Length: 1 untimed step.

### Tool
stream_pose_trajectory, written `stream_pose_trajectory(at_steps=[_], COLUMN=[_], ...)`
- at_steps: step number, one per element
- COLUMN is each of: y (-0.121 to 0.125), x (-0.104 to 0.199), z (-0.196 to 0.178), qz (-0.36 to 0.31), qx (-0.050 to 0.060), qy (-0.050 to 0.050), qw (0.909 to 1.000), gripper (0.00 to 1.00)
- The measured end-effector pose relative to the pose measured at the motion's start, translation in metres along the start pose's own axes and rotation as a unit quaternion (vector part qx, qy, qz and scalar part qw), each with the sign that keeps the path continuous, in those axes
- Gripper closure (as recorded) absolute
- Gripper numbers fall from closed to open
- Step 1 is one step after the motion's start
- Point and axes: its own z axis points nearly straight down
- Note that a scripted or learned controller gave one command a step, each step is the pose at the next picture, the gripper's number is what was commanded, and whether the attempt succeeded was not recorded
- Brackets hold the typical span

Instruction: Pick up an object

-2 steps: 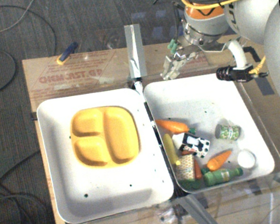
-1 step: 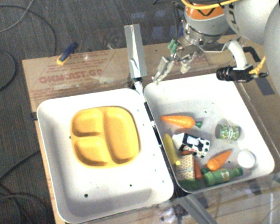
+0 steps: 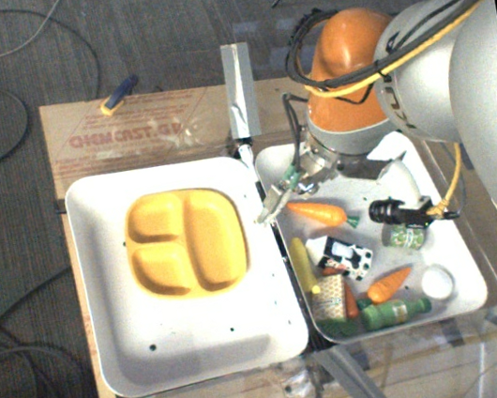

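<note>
As two-finger gripper (image 3: 277, 200) hovers centre frame, jaws unclear: orange plastic carrot (image 3: 318, 213) prob. light, stiff, slick; grip mid-body.

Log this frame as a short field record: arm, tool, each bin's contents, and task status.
arm: grey with orange band, reaching in over the right bin
tool: low at the right bin's left wall, next to a carrot; finger state unclear
left bin: holds a yellow divided tray
right bin: two carrots, second one, a green bottle, a black-and-white toy, a white cap, other small items
task status: nothing visibly held
</note>
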Motion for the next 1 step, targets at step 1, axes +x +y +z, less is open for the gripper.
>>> stream_pose_trajectory(at_steps=[1], y=[-0.0769], x=[-0.0452], z=[-0.0005], qz=[-0.134], qx=[-0.001], qy=[-0.001], qw=[0.9910], gripper=[0.00])
